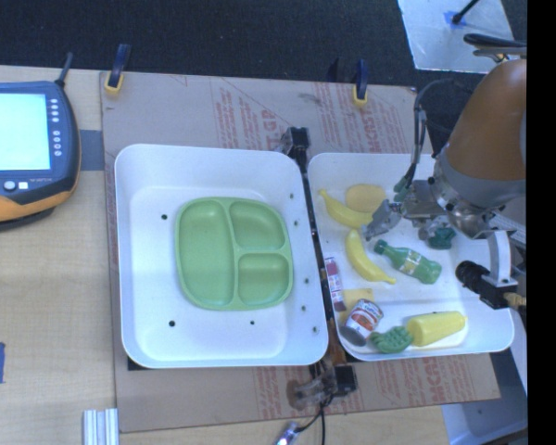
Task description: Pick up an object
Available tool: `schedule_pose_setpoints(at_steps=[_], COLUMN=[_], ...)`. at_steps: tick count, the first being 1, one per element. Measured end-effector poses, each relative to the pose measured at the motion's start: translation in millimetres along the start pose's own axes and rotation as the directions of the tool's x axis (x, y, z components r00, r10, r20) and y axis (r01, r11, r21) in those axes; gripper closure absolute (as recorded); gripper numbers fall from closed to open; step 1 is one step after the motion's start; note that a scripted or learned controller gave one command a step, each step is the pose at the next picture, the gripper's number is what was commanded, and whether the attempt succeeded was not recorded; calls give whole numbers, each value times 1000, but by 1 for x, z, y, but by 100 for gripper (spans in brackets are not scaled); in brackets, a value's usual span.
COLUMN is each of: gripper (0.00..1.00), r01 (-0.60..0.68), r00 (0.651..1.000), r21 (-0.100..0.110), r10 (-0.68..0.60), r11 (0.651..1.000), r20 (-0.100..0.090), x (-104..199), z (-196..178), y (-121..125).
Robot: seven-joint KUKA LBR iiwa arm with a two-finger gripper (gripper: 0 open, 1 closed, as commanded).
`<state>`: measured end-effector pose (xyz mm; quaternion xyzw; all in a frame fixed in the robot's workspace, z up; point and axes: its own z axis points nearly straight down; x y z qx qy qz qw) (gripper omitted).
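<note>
Left bin point(139, 248) holds a green tray point(233, 252); right bin point(486, 341) bananas point(366, 260), bottle point(408, 260); gripper point(385, 219) state unclear.

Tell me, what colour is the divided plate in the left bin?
Light green plate, seen clearly in the camera view.

A robotics lab: teach pendant point(23, 151), clamped cardboard bench point(250, 109), white bins point(139, 248)
</note>
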<state>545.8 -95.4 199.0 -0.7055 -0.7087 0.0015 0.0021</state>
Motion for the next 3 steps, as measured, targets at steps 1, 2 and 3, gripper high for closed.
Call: schedule_pose_setpoints(at_steps=[1, 2, 3], gripper=[0, 100, 100], r01=[0, 4, 0], r00=[1000, 1000, 1000], r21=[1, 3, -3], r10=[0, -4, 0], r11=[1000, 1000, 1000], r20=[1, 2, 0], x=[3, 2, 79], z=[108, 98, 6], y=[-10, -9, 72])
